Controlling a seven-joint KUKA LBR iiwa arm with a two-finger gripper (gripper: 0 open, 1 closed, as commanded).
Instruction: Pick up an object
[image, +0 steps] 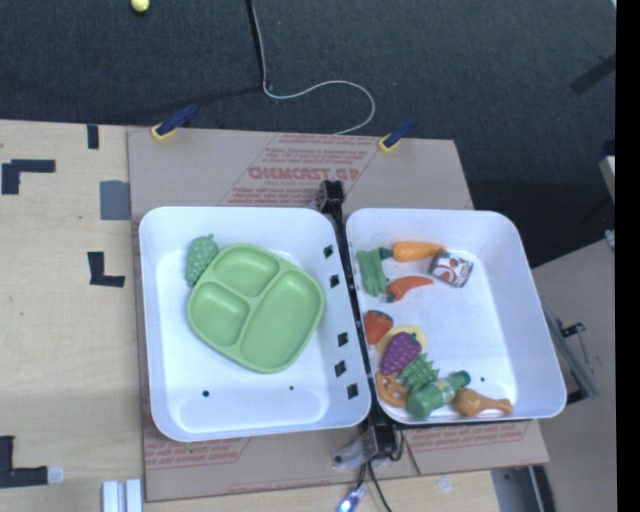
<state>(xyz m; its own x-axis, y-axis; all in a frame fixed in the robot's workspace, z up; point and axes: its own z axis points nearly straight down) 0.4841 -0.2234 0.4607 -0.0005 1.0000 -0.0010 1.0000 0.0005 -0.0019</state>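
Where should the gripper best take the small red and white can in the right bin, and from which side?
Probably from straight above, fingers closing across the can at its middle. It lies tilted on its side on the right bin's bare floor, apart from the orange carrot, so both of its long sides look free.

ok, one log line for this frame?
left bin: green tray, green grapes | right bin: toy food pile, small can | nothing lifted
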